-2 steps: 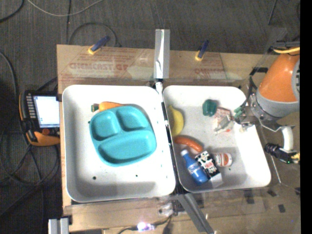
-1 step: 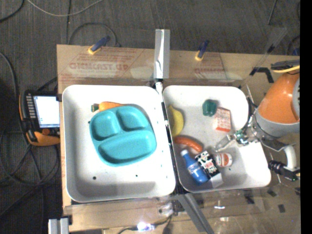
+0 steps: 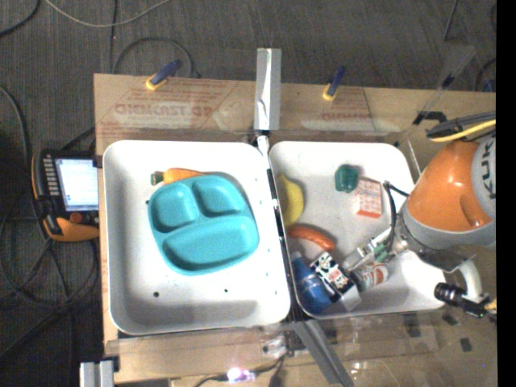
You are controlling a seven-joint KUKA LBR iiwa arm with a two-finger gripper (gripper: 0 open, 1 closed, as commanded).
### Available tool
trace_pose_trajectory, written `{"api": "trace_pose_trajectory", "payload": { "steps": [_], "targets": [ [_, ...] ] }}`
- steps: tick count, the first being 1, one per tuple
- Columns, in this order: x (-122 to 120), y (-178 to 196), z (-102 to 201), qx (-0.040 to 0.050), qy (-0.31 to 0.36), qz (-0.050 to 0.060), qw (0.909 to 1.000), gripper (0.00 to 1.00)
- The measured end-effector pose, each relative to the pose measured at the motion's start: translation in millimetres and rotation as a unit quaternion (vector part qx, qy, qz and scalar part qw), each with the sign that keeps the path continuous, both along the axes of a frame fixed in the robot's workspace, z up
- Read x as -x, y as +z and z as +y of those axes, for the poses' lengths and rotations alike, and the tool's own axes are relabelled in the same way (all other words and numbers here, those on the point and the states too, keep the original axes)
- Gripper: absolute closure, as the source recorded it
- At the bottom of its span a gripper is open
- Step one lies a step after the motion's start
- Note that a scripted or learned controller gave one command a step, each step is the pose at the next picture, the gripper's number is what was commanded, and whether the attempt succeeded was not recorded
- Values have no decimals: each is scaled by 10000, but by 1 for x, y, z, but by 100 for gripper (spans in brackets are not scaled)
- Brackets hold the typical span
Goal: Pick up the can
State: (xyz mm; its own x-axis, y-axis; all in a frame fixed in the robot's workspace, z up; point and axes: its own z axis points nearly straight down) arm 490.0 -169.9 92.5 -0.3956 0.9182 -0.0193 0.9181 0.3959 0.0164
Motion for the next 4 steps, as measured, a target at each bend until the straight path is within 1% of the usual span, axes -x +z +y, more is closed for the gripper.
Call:
{"api": "trace_pose_trajectory", "payload": {
  "steps": [1,2,3,4],
  "targets": [
    [-2,9,2,-26,11,0,10000,100],
    [-92,140,-22,-42,-66,108,9999,100],
    [-92,139,-22,-40,-67,112,9999,0],
    [-132,172,10,-30,645,108,9979,0]
  ]
}}
